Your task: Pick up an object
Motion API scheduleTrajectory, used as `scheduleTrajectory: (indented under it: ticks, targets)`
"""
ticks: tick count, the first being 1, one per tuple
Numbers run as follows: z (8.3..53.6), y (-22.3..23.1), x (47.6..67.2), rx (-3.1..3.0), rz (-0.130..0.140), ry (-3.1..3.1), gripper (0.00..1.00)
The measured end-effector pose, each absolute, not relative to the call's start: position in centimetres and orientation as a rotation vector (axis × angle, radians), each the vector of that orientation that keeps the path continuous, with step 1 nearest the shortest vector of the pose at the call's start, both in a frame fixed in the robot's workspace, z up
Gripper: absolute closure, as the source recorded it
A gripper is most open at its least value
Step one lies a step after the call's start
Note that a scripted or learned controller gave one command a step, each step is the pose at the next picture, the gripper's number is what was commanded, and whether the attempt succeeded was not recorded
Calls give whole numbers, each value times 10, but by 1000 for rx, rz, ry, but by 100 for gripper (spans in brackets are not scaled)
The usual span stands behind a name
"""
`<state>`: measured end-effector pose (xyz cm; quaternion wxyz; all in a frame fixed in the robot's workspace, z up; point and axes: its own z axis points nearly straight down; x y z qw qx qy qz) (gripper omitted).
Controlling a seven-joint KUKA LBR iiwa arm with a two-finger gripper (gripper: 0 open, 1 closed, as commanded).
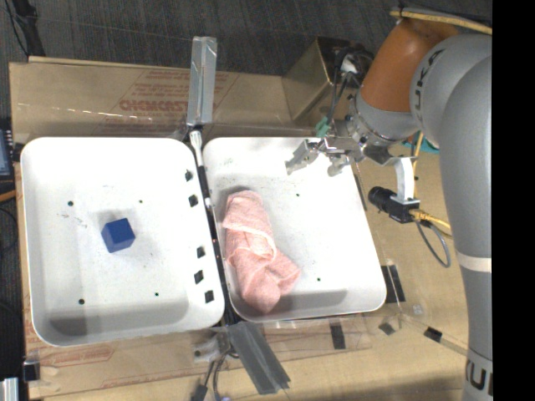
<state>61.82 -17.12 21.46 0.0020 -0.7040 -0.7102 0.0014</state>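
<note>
The right bin [355, 249] is taken as the landmark for all positions below.

Nearest the camera, grey brackets [255, 357] are seen at the bench edge, just below the near left corner of the right bin. A pink cloth [253, 249] is found bunched up inside the right bin, lying along its left wall and reaching from the middle of the bin down toward its near wall. A shadow is cast on the bin floor beside the cloth's near end.

To the left of the right bin, and touching it along a shared divider fitted with small black clips [199, 224], the left bin [50, 215] is located. A blue cube [119, 234] is resting on its floor, left of centre and well apart from the cloth.

Farther back, the gripper [313, 156] is observed over the far part of the right bin, near the far right corner. Its metal fingers [296, 160] are spread apart, and nothing is held between them. It is well clear of the pink cloth.

Behind the gripper, the arm's orange band [397, 65] and grey body [464, 140] are seen to the right of the right bin. A flattened cardboard sheet [109, 98] is lying beyond the far walls of both bins.
</note>
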Motion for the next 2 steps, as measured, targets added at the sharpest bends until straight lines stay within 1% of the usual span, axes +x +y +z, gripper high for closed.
scheduleTrajectory:
  ticks: [1,2]
  targets:
    - [107,-114,589,-2126,5,-2307,0]
    - [95,-164,548,-2070,-3,-2366,0]
